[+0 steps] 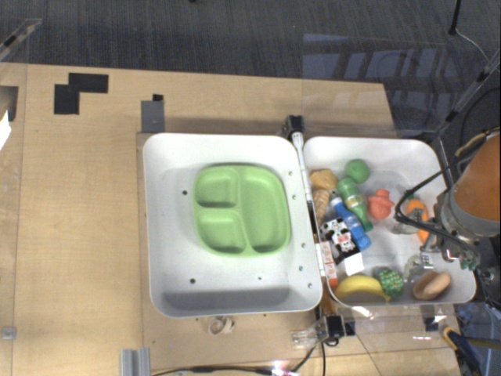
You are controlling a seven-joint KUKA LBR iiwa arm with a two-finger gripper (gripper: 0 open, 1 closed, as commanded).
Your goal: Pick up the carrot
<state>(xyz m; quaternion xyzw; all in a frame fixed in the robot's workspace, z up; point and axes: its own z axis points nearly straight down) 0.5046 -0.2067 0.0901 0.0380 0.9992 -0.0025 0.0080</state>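
Note:
The carrot (414, 210) is a small orange piece near the right wall of the right bin (407, 149), partly crossed by black cables. The gripper (427, 258) hangs low over the right side of that bin, just below the carrot and above a brown potato-like piece (432, 285). The grey arm with its orange band (479, 182) comes in from the right and covers the bin's right edge. Nothing is visibly held.
The right bin also holds a pink piece (380, 203), a green ball (358, 169), a green bottle (351, 197), a blue bottle (350, 224), a bread piece (322, 183), a black-and-white carton (339, 237), a banana (362, 287) and broccoli (388, 280). A green divided plate (239, 208) lies in the left bin (168, 288).

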